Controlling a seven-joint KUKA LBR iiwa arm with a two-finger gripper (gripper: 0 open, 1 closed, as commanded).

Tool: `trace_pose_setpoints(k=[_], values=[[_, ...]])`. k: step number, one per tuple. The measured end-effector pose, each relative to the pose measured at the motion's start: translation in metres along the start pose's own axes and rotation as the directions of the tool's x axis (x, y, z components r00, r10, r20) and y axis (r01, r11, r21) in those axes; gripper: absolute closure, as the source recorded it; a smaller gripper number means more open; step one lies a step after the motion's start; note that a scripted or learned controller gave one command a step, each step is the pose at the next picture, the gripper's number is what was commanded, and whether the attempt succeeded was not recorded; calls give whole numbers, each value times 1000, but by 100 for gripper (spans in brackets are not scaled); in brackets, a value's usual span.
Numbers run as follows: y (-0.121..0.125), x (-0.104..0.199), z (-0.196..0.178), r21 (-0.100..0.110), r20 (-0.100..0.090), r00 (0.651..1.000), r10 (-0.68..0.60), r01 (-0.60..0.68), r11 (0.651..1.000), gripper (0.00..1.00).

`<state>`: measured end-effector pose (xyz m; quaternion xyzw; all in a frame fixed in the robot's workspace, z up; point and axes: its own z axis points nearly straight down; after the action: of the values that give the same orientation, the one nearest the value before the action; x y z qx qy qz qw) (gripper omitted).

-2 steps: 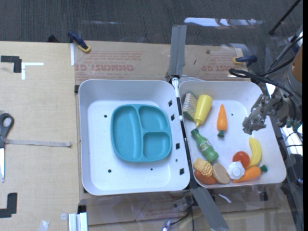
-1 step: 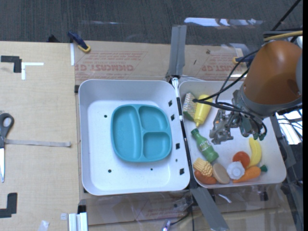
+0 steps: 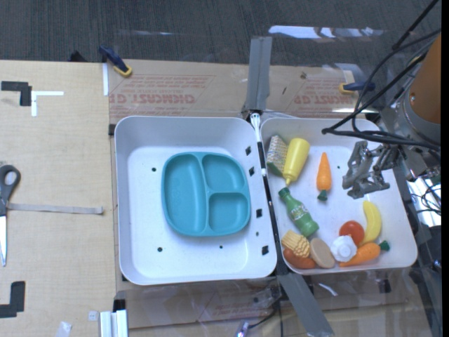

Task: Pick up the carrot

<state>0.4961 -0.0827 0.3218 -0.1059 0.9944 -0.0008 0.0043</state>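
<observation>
**Right bin, carrot pick: stock and positions**

Landmark: the small orange plastic carrot (image 3: 323,173) with a green stem end, lying lengthwise in the upper middle of the shallow white right bin (image 3: 403,209). It lies free on the bin floor, clear of its neighbours, which should leave room for a grasp from above.

- Grey two-finger gripper (image 3: 365,172): just right of the carrot, low over the bin, apart from the carrot. Nothing is seen between the fingers; whether they stand wide or narrow cannot be told, as dark linkages and cables tangle the outline. Judged to be positioned for approach, with the pick not yet made.
- Yellow plastic squeeze bottle (image 3: 295,159): just left of the carrot, tilted, resting against a tan ridged item (image 3: 276,150) at the bin's left wall.
- Green plastic bottle (image 3: 299,213): below-left of the carrot, lying slanted.
- Yellow plastic banana (image 3: 372,220): below-right of the carrot.
- Red plastic tomato (image 3: 351,229): below the carrot, at the top of a crowded heap along the bin's near wall.
- Second, larger orange carrot-like piece (image 3: 365,252): well below the carrot, in that heap; a possible confusion for the program.
- Teal plastic divided plate (image 3: 207,194): well left of the carrot, in the shallow white left bin (image 3: 133,209).

Both bins sit side by side on the desk (image 3: 49,188).
</observation>
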Motion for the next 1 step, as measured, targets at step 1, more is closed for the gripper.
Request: trace_pose_setpoints(k=[1], values=[[-16, -8, 175, -2, -5, 1000, -17, 17, 1000, 100]])
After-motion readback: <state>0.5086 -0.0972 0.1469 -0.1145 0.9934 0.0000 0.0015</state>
